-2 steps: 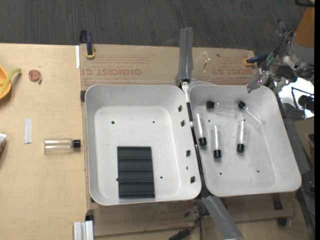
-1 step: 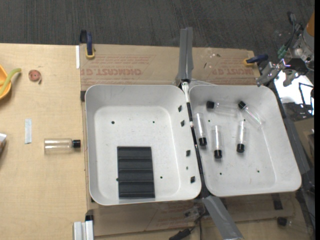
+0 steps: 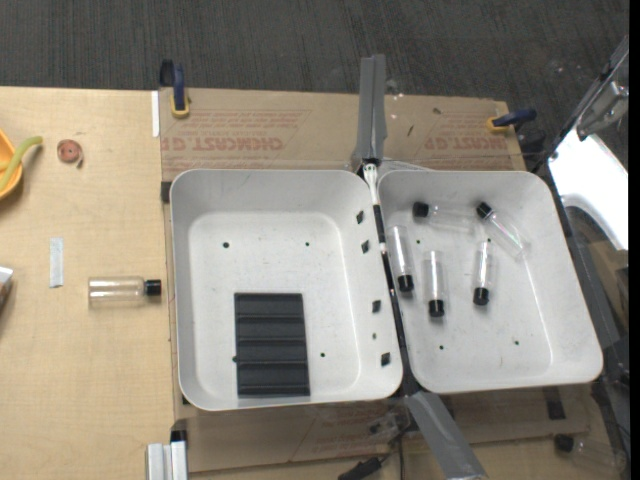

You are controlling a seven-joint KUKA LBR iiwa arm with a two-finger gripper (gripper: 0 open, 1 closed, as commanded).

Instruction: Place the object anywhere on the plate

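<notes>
A black ribbed plate (image 3: 270, 345) lies flat in the front half of the left bin (image 3: 182, 268). Several clear vials with black caps lie loose in the right bin (image 3: 572, 298). Three of them lie roughly side by side: one (image 3: 400, 258) near the bin's left wall, one (image 3: 434, 283) in the middle and one (image 3: 482, 273) further right. Two more vials (image 3: 445, 216) (image 3: 500, 226) lie near the bin's back wall.
On the wooden bench left of the bins lie a clear bottle (image 3: 120, 288) with a black cap, a small white strip (image 3: 56, 263), a round pink disc (image 3: 68, 150) and an orange item (image 3: 8, 163). Clamps (image 3: 175, 83) (image 3: 510, 120) hold the cardboard behind the bins.
</notes>
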